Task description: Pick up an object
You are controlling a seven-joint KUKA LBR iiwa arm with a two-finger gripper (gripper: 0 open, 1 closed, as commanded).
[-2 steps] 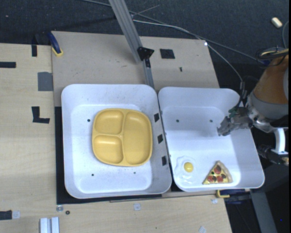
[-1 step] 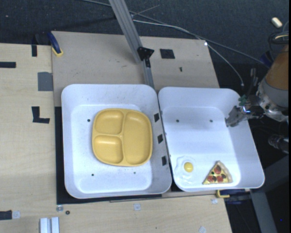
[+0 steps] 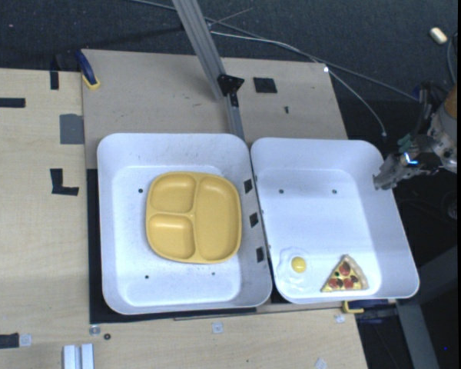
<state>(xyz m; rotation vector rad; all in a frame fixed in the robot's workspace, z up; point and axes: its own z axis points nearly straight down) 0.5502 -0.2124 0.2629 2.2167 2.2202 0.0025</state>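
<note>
A toy fried egg (image 3: 295, 267) and a toy pizza slice (image 3: 345, 276) lie side by side at the near end of the right bin (image 3: 323, 160). A yellow divided plate (image 3: 194, 217) rests in the middle of the left bin (image 3: 123, 167). My gripper (image 3: 387, 177) hangs at the right bin's far right rim, well away from the egg and the pizza slice. Nothing shows between its tips.
A slanted metal post (image 3: 207, 44) rises from behind the seam between the bins. Cables (image 3: 353, 91) run across the bench behind the right bin. Black clips (image 3: 253, 219) sit along the seam.
</note>
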